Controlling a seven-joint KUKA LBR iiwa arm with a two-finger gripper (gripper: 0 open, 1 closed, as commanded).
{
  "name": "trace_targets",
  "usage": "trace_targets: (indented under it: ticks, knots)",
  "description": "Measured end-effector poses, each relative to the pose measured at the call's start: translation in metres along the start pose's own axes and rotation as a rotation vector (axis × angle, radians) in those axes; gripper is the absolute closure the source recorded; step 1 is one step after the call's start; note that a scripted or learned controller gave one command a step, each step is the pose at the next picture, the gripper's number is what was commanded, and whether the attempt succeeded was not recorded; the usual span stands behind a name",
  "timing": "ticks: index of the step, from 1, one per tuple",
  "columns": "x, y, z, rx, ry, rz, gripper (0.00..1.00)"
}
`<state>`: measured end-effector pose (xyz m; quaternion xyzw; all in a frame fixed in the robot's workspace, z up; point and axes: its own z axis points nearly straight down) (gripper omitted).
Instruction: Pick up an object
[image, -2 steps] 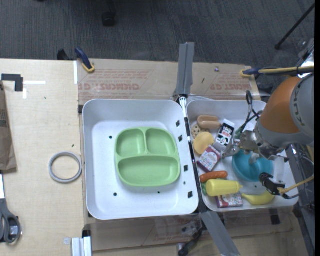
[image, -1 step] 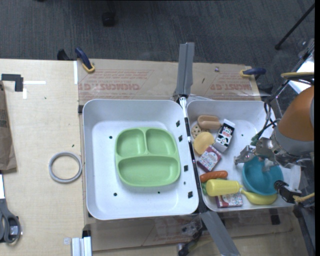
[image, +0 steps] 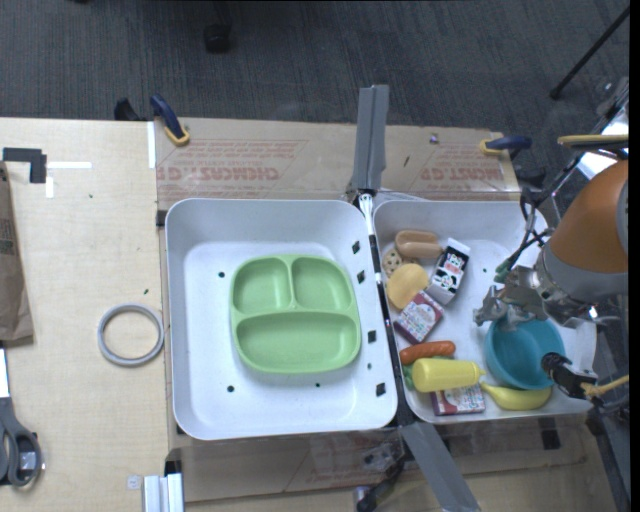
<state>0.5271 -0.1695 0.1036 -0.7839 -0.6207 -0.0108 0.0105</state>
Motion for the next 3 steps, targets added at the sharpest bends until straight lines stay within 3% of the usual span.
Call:
trace_targets:
  ticks: [1,2,3]
  knots:
    - [0.038,0.022,-0.026,-0.001,-0.029,-0.12,1.0]
    - [0.112,0.038,-0.089,-0.003,-0.032,0.136,1.0]
    - [0.112,0.038,-0.089,-0.002,-0.032,0.136,0.0]
